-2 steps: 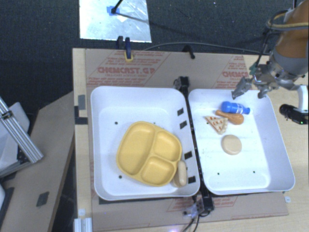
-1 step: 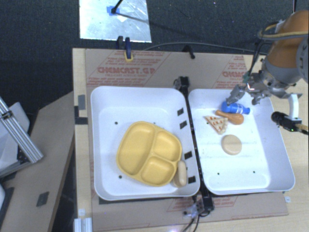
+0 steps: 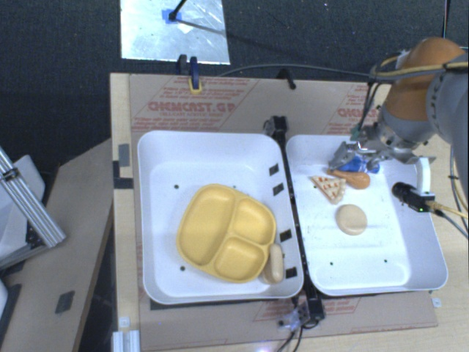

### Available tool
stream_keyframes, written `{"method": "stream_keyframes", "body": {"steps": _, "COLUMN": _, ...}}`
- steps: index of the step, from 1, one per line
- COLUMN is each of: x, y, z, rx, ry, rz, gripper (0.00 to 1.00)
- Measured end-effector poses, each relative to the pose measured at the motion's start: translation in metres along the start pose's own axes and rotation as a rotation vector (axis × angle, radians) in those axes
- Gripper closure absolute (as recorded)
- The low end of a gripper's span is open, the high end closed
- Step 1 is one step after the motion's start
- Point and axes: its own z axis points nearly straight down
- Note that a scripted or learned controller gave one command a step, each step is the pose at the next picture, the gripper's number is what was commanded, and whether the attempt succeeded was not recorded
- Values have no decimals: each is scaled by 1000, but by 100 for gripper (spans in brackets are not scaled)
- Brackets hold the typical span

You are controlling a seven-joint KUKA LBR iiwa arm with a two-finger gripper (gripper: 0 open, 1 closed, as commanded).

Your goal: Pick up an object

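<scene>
Bench board [image 3: 220, 97] reads "CHEMCAST GP"; fingers [image 3: 350, 160] over carrot [image 3: 353, 178], state unclear.

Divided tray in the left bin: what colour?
Yellow, plain, seen clearly in the camera view.

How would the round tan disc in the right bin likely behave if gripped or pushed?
The round tan disc looks flat and lies face down, so it would probably slide, not roll. Its low profile may give little to pinch. It looks light, perhaps toy food.

Yellow tray [image 3: 220, 229]; white bins [image 3: 157, 196]
</scene>
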Motion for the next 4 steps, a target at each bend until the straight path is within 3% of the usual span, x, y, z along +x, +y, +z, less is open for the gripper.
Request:
{"method": "stream_keyframes", "body": {"steps": 1, "x": -1, "y": 0, "z": 48, "rx": 5, "ry": 2, "rz": 6, "gripper": 0}}
{"method": "stream_keyframes", "body": {"steps": 2, "x": 0, "y": 3, "z": 33, "rx": -4, "ry": 3, "rz": 3, "gripper": 100}}
{"method": "stream_keyframes", "body": {"steps": 4, "x": 5, "y": 7, "z": -73, "rx": -8, "ry": -2, "rz": 0, "gripper": 100}}
